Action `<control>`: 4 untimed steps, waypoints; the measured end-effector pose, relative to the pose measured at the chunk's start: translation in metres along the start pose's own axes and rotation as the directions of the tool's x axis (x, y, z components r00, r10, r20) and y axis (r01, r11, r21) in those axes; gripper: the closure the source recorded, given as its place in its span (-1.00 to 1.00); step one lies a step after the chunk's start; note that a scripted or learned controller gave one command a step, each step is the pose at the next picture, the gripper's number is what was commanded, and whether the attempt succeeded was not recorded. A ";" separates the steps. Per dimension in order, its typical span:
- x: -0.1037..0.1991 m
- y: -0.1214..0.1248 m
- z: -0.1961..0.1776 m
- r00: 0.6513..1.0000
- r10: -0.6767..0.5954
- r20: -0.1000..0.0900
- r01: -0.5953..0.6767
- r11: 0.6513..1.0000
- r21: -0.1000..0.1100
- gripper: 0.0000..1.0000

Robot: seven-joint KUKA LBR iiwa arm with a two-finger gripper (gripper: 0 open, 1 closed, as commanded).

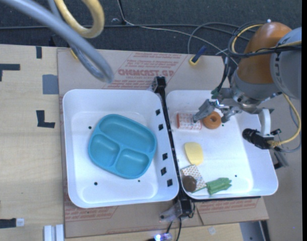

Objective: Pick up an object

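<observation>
Nearest the camera, along the front edge of the right bin (253, 182), lie a green item (218, 185) and, just beside it to the left, a dark brown piece (189, 184) resting on a patterned square. Behind these sits a pale yellow piece (194, 153), apart from the others. Further back, a small white and red packet (188, 121) lies near the divider between the bins. The jaws (212, 115) are low over the rear of the right bin, at a brown ring-shaped doughnut (212, 120) lying just right of the packet; one grey finger sits at its left side. Whether the jaws are closed on the doughnut cannot be told. The left bin (73, 134) holds a blue compartment tray (122, 145), lying flat. Both bins rest on a cardboard-covered worktop (143, 67).
</observation>
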State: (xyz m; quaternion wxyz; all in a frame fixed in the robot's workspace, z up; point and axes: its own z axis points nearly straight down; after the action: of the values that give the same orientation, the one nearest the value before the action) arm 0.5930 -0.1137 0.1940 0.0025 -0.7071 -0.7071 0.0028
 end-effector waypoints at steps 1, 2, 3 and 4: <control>0.002 -0.003 0.044 1.000 -0.001 0.000 0.001 1.000 -0.002 -1.00; 0.006 -0.002 0.098 1.000 -0.002 0.000 0.002 1.000 0.000 -1.00; 0.007 -0.001 0.085 1.000 -0.003 -0.001 0.003 1.000 -0.004 1.00; 0.011 0.001 0.042 1.000 -0.002 -0.001 0.002 1.000 -0.010 1.00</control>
State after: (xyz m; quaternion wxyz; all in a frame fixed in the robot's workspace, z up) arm 0.5937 -0.1025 0.1523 -0.0010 -0.7065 -0.7077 -0.0011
